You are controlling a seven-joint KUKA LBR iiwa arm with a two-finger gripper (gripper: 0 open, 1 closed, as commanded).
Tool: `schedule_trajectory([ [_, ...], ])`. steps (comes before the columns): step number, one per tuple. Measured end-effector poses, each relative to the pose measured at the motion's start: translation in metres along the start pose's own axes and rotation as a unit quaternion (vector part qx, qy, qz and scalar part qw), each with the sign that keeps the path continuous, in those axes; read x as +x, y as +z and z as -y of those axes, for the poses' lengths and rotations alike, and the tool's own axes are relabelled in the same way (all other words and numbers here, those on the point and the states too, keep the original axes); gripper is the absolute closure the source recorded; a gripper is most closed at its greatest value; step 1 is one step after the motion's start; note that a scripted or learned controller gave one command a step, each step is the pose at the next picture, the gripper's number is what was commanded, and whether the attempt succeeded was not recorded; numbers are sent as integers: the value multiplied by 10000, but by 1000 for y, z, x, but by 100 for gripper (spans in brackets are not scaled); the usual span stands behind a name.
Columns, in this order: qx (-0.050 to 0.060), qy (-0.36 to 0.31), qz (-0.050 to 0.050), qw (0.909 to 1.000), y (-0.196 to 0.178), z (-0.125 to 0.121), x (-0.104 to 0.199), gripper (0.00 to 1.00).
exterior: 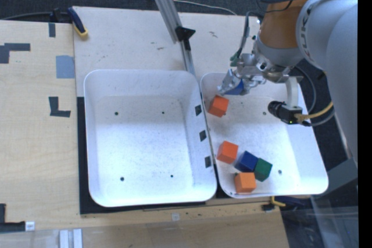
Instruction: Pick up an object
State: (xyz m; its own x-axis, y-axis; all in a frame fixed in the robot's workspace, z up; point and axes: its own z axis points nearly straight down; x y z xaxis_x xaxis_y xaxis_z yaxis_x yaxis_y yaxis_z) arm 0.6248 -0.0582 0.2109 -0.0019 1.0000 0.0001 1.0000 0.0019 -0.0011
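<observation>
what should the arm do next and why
Probably lower a little onto the orange cube: the gripper sits just above and right of it near the right bin's far left corner, apart from the four blocks clustered at the near side. I can't confirm any grasp yet.

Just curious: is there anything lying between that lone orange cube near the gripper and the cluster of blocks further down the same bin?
No. In the camera view, only bare white bin floor separates the lone orange cube from the cluster.
</observation>
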Motion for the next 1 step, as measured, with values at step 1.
schedule_trajectory([
  [1,18,-34,-12,10000,21,-3,97,100],
])
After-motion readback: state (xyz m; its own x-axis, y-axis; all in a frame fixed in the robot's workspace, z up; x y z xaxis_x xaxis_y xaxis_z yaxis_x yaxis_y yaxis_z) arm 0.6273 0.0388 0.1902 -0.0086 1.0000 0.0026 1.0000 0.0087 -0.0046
